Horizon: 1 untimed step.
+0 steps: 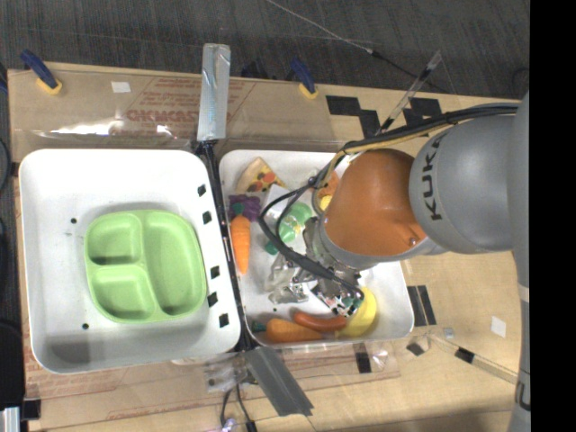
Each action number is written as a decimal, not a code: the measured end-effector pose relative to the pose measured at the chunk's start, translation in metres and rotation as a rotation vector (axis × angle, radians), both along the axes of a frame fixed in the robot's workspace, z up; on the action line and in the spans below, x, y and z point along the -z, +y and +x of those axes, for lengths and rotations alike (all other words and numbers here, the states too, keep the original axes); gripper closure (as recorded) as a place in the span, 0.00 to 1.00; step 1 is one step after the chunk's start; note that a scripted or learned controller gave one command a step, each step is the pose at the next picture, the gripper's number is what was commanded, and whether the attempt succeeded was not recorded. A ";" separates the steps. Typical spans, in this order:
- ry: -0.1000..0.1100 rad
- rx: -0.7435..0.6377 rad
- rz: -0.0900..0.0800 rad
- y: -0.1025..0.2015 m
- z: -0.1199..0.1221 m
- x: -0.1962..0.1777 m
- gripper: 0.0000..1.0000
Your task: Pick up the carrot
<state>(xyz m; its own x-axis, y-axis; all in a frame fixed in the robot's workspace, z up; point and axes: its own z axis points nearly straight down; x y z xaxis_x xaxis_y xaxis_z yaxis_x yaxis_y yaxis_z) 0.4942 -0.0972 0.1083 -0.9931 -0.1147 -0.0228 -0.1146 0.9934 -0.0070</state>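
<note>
The carrot point(240, 244) is a short orange piece lying upright along the left wall of the right bin point(396, 309), just below a purple toy point(245, 208). My gripper point(309, 286) hangs low over the middle of that bin, under the orange wrist band, to the right of the carrot and slightly nearer the front. A gap of bare bin floor separates it from the carrot. The arm hides the bin's right half.
A pizza slice point(259, 176) lies at the bin's back left and a green toy point(292, 229) sits beside the wrist. A red-orange sausage-like piece point(301, 324) and a yellow banana point(364, 314) lie along the front wall. The left bin point(45, 178) holds a green divided plate point(144, 264).
</note>
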 end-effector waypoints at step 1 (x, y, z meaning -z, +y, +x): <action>0.011 -0.069 0.003 0.078 0.045 -0.157 1.00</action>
<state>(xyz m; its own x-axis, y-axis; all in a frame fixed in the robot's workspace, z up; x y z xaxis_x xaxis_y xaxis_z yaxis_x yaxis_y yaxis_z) 0.5393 -0.0188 0.2657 -0.9831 -0.1824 -0.0122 -0.1824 0.9832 -0.0024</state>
